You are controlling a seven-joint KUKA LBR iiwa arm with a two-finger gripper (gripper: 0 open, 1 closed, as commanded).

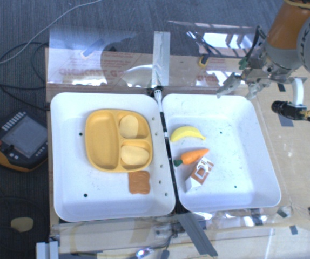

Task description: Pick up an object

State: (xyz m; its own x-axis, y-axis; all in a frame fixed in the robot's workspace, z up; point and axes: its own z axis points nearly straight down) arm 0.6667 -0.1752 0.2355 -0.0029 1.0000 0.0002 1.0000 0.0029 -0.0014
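Candidate objects sit in the right bin (263,144), clustered against its left wall, just right of frame centre: a toy banana (186,134), below it a toy carrot (193,156) with a green tip pointing left, and below that a small white-and-orange carton (200,173) lying tilted. Carrot and carton appear to touch; the banana lies just apart from the carrot.

Gripper (236,84) is at upper right of frame, over the far rim of the right bin, well apart from the cluster. Its two fingers are spread apart with nothing between them. Nothing is picked yet; the approach looks not yet begun.

Judgement: the banana looks like the cleanest target, since it has free floor on its upper and right sides. Fingers should straddle its short axis near the middle. Risk: the bin's left wall is close, so a finger descending on that side could clip the rim. The carrot is riskier; closing on it may drag the carton along.

Left bin (63,161) holds a yellow divided plate (103,142) with two pale round food pieces in its right compartments, and a brown toast-like piece (139,183) just below the plate.

Surroundings: bench top shows clear plastic sheeting (112,72) behind the bins, upper centre. A teach pendant (15,141) lies on the dark carpet at left, and a white cable (41,28) runs across the upper left.
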